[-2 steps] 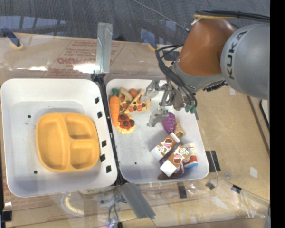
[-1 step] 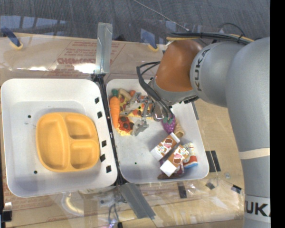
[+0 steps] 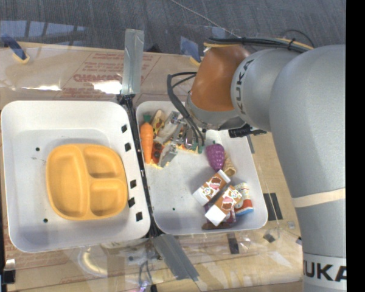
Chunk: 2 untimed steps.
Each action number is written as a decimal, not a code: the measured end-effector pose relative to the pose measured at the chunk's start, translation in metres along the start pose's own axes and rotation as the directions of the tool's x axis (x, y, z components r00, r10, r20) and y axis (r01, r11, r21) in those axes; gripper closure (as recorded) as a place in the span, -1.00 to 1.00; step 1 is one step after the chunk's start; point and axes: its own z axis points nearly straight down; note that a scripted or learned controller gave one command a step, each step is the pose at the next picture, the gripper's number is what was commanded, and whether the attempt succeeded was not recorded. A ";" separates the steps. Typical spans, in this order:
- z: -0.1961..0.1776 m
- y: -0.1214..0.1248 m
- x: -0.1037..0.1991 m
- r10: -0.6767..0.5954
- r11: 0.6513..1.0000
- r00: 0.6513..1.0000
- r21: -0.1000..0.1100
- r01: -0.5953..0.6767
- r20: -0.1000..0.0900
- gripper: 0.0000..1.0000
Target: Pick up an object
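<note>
My gripper [image 3: 170,143] is low in the far left corner of the right bin [image 3: 182,215], under the orange wrist band. An orange carrot [image 3: 147,140] lies just left of it, against the bin's left wall. Small items sit jumbled around and beneath the gripper head, and I cannot make them out. A purple bunch of grapes [image 3: 216,156] lies just right of the gripper. Nearer the front are a brown-and-white snack packet [image 3: 212,187] and a colourful packet [image 3: 234,202].
The left bin [image 3: 18,132] holds a yellow divided plate [image 3: 85,181]. The grey arm covers the right bin's far right side. Tape and cardboard surround both bins. The right bin's front left floor is bare.
</note>
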 end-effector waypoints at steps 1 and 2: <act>0.000 -0.012 -0.021 0.217 0.976 0.976 -0.005 -0.217 0.002 -1.00; 0.000 0.000 -0.018 0.252 0.968 0.968 0.006 -0.252 0.000 -1.00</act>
